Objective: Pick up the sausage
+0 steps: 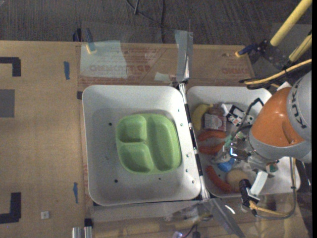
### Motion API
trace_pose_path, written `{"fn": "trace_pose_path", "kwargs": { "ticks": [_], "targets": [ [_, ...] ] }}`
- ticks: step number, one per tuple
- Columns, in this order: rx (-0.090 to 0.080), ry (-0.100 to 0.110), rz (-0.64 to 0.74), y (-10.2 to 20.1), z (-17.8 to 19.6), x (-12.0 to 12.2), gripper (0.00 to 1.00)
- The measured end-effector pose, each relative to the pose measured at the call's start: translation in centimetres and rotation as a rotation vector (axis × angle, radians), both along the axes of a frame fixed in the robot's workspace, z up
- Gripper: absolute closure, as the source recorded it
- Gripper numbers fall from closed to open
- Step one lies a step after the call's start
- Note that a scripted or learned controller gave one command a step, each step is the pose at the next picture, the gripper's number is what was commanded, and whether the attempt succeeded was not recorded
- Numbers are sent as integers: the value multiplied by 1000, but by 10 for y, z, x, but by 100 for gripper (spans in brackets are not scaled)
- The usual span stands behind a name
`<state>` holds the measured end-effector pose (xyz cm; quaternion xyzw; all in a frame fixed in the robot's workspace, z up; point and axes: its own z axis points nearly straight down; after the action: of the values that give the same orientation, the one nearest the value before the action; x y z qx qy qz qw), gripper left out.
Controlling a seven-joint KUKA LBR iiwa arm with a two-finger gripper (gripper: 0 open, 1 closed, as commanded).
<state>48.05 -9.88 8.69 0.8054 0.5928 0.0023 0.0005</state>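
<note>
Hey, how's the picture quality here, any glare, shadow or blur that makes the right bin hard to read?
In the camera view, light is soft and even; faint glare sits on the clear plastic sheet behind the bins. The grey and orange arm covers and shades part of the shallow white right bin, whose pile of items looks soft and cluttered. The green divided plate in the shallow white left bin reads clearly.
</note>
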Motion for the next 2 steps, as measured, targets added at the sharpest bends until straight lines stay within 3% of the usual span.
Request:
{"fn": "trace_pose_path", "kwargs": {
  "ticks": [1,2],
  "targets": [
    [-4,-2,226,-63,0,33,0],
    [-5,-2,675,-66,0,1,0]
  ]
}}
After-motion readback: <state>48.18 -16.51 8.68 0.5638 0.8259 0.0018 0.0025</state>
